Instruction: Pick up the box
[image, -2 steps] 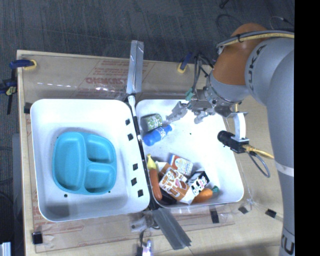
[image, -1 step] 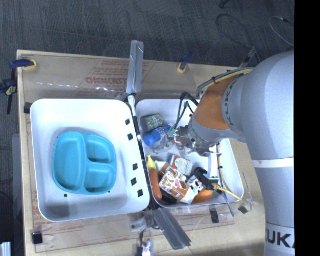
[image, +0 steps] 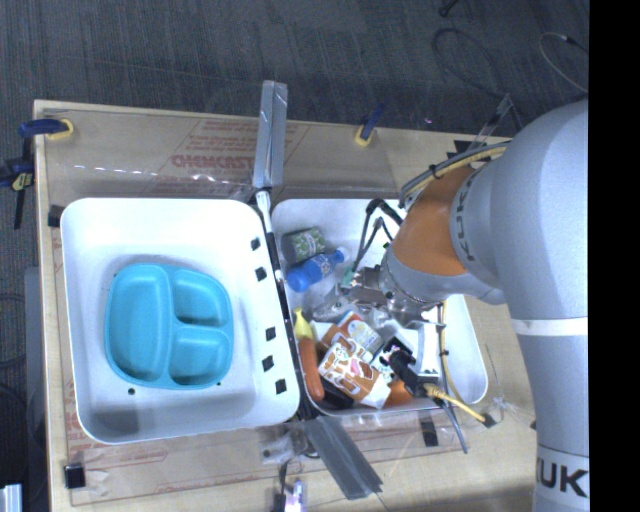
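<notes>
Two shallow white bins sit side by side on a wooden bench. The left bin (image: 90, 300) holds one blue divided tray (image: 168, 325) with three compartments. The right bin (image: 470, 370) is crowded: one box (image: 350, 368) printed in orange and white lies near its front edge, one clear bottle (image: 315, 275) with a blue cap lies behind it, and one dark green packet (image: 305, 243) sits near the back (smaller items among them are too jumbled to count). One grey arm with an orange band reaches in from the right, its gripper (image: 385, 305) low over the right bin, just behind the box; its opening cannot be made out.
</notes>
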